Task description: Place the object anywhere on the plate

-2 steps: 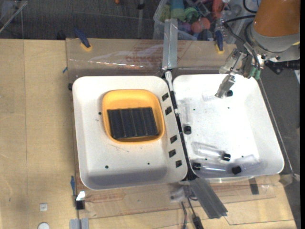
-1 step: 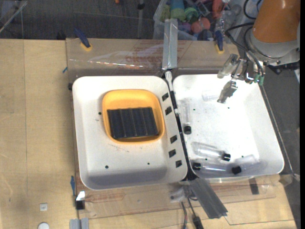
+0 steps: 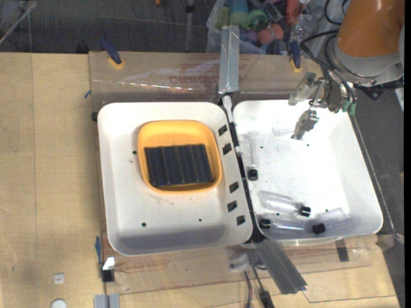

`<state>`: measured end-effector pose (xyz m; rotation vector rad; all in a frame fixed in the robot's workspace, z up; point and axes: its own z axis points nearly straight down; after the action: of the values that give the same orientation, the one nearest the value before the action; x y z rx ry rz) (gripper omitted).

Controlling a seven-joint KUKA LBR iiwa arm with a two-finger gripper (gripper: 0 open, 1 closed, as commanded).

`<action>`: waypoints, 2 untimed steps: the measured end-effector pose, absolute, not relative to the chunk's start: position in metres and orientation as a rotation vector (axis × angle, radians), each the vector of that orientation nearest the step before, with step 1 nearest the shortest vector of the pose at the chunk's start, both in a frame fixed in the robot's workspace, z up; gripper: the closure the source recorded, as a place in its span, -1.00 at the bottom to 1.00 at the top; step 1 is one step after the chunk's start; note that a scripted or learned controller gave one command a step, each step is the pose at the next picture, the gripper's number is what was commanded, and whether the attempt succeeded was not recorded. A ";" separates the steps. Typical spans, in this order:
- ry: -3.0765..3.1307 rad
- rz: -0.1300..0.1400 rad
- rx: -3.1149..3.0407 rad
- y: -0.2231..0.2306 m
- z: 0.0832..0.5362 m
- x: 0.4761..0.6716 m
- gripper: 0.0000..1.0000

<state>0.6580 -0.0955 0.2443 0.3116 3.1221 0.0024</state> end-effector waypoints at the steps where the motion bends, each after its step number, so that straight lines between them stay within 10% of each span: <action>1: 3.132 0.002 -0.098 -0.105 0.252 0.654 -1.00; 2: 3.111 0.001 -0.357 -0.117 0.234 0.669 -1.00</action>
<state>0.6685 -0.1167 0.2339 -0.3568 3.1115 0.0010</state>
